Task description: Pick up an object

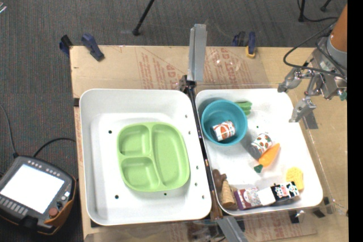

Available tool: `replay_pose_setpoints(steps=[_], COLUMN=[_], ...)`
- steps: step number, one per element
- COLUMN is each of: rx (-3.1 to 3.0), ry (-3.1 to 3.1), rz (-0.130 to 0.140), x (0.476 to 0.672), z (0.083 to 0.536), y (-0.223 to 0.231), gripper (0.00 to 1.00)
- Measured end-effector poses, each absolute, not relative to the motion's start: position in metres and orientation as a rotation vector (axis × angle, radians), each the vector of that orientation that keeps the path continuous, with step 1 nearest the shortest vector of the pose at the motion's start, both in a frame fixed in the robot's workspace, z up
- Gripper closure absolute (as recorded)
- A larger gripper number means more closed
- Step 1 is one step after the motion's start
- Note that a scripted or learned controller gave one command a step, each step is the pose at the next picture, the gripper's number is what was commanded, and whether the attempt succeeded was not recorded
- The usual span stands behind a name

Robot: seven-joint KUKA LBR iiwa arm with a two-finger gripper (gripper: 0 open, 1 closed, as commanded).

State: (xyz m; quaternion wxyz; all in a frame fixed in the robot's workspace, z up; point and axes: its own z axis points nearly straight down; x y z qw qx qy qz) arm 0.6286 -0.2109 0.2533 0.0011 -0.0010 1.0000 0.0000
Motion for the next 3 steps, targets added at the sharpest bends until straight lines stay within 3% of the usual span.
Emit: replay_pose_setpoints(steps=[1, 2, 3], rx=[-0.066, -0.034, -0.046], ry=[3.114, 3.143, 3.139], rz=[-0.010, 0.003, 0.005], x=[0.616, 0.553, 0.555], z=[0.118, 0.087, 0.098], y=[-0.167, -0.157, -0.153], gripper=[0.00, 0.00, 1.00])
